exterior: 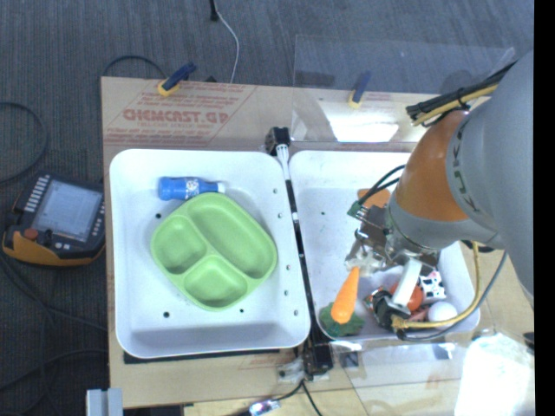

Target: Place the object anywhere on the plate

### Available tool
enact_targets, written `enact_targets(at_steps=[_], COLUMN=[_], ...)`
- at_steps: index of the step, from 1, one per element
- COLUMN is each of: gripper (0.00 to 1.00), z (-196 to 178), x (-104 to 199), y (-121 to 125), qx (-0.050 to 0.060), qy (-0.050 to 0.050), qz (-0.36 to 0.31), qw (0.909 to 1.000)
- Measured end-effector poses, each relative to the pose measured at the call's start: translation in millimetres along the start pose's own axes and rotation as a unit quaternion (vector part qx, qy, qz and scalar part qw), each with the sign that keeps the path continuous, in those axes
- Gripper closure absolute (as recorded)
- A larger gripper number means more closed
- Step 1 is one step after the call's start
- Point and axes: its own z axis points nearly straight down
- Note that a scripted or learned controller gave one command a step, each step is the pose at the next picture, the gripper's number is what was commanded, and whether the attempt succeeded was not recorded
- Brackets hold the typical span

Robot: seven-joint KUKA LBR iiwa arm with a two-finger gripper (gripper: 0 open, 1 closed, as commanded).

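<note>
Pick-up step, it seems: the end effector is lowered into the right white bin just above the orange plastic carrot; its state can't be made out. The green three-compartment plate must be reached next, leftwards. A blue bottle lies beyond.

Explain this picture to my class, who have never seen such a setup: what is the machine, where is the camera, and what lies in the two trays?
The picture comes from a single camera fixed above a bench, looking down at a slant. The big grey and orange shape on the right is a robot arm; its gripper hangs low over the right bin, just above a toy carrot. Whether it grips anything cannot be made out. A few more small items lie near that bin's lower right corner. The left bin holds a green divided plate and a small blue bottle lying beside it. The aim is to put an object on the plate.
</note>
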Motion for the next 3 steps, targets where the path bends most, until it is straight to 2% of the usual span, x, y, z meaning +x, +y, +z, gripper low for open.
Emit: enact_targets(at_steps=[1, 2, 3], gripper=[1.0, 1.0, 1.0], z=[-29, -22, 0], x=[45, 87, 152], y=[-25, -45, 9], qx=[-0.001, 0.001, 0.0], qy=[0.001, 0.0, -0.001], qz=[0.114, 0.155, 0.102], qw=[0.9935, 0.988, 0.9948])
